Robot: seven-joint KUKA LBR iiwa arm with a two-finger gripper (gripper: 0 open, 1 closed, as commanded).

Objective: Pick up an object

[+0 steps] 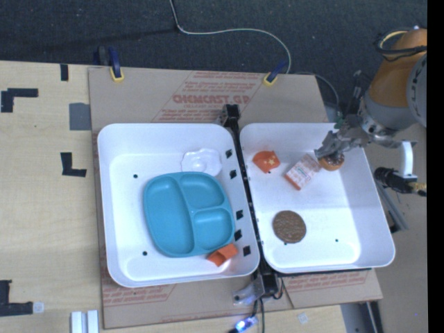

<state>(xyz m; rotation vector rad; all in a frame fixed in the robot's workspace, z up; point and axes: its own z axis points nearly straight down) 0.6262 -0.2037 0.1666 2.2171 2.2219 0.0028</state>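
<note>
Claw [331, 152] low in right bin [347, 255], far corner, over small brown item [333, 163] | open/closed: can't tell | pink packet [300, 173] just beside | advice: centre on brown item, stay off packet and bin wall, close, lift straight.

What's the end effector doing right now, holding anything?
End effector: low in the right bin over a small brown object; grip state cannot be told.
</note>
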